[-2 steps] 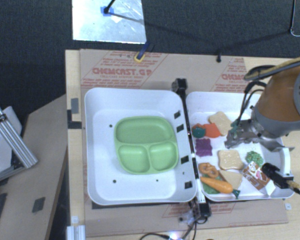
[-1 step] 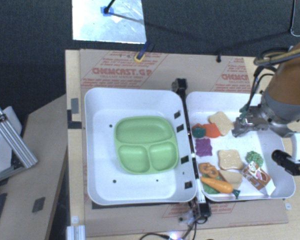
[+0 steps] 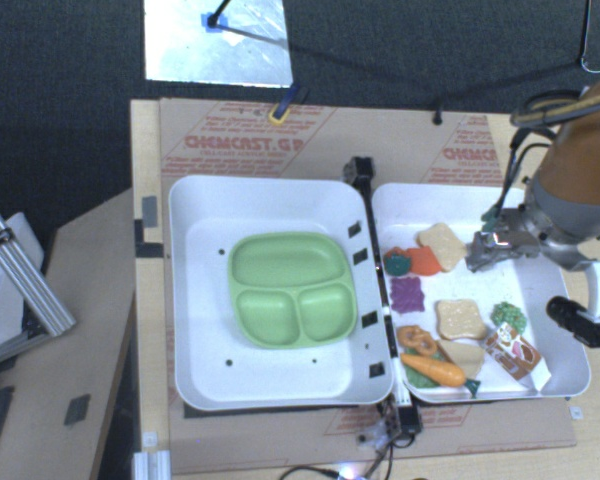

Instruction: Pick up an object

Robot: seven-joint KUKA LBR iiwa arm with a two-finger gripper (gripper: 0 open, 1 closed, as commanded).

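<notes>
The arm [image 3: 580,168] reaches in from the right, its orange band high over the right bin [image 3: 570,368], the grey wrist angled down and leftward toward the middle of that bin. The claw [image 3: 483,251] hangs low over the bin's upper half, just right of a pale bread-shaped piece [image 3: 442,240]; whether it is wide or narrow, I cannot tell from this slant, and nothing is seen gripped in it.

Plenty to choose from below. An orange-red piece [image 3: 423,261] with a green bit [image 3: 396,264] sits beside that pale piece. Below it lies a purple grape cluster [image 3: 407,293]. Further down, a toast slice [image 3: 461,318], a pretzel [image 3: 416,339] and a carrot [image 3: 435,370] near the front wall. To the right, a broccoli floret [image 3: 509,316] sits just above a small printed packet [image 3: 513,356]. All of them rest on the bin floor.

Over in the left bin [image 3: 195,268], a green divided plate [image 3: 290,288] sits in the centre. Both bins stand side by side on the counter [image 3: 220,133].
</notes>
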